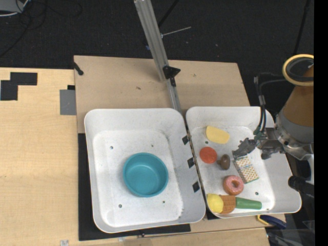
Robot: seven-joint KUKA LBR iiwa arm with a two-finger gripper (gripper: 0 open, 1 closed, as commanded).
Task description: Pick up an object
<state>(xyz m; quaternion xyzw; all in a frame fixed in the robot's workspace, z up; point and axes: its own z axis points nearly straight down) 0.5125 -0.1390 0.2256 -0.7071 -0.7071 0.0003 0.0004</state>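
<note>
Camera view: the gripper (245, 148) sits at right of centre, over the right bin (266, 201). Finger state cannot be determined. Directly below it lies a small checkered packet (247, 169), flat and tilted. Nearby lie a yellow piece (218, 135), red ball (208, 155), brown item (224, 161) and pink doughnut (233, 185). A teal bowl (145, 175) occupies the left bin (102, 132).

Two shallow white bins (97, 137) (266, 196); one teal bowl (145, 174); one each of yellow lemon-shaped toy (217, 135), red ball (208, 155), brown nut-like lump (224, 161), patterned square card (247, 169), pink doughnut (233, 185), and a yellow, orange and green toy piece (233, 204).
</note>
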